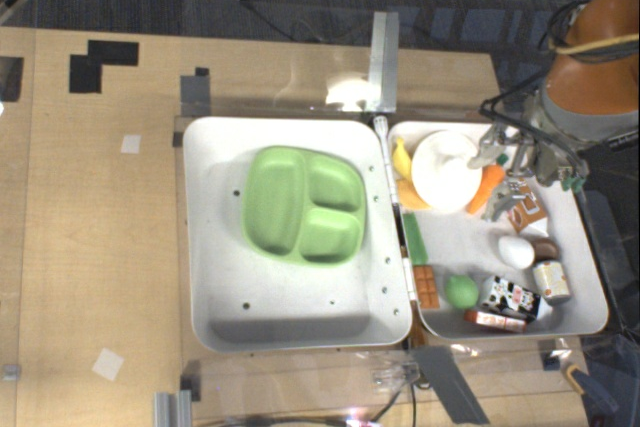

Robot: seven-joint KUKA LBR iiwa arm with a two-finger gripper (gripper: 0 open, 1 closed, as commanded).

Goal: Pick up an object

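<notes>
a: quick pass. the arm (590, 65) comes in from the right, and the gripper (520, 177) sits low over the far right part of the right bin (592, 310). can't tell if it's apart or closed, it's a blur of metal there.

b: anything in it?

a: nothing i can see between them. the orange carrot (486, 188) lies right beside it, leaning on the white bowl (445, 170), maybe touching the tool, not clear.

b: so which step?

a: i'd judge the reach or descend stage, before any lift. the task names no object, so any of them counts. the carrot looks the likeliest target, being closest.

b: other candidates?

a: yellow banana (401, 159) at the bowl's left, white egg (516, 251) and a small can (551, 280) nearer the front, green ball (461, 291), black-and-white carton (510, 297). the left bin (215, 315) holds 1 green divided plate (302, 203).

b: next move?

a: probably needs to centre on the carrot, close across its narrow width, then rise straight. risk: the bowl rim crowds 1 side, so it could nudge the bowl or slip off the taper.
</notes>
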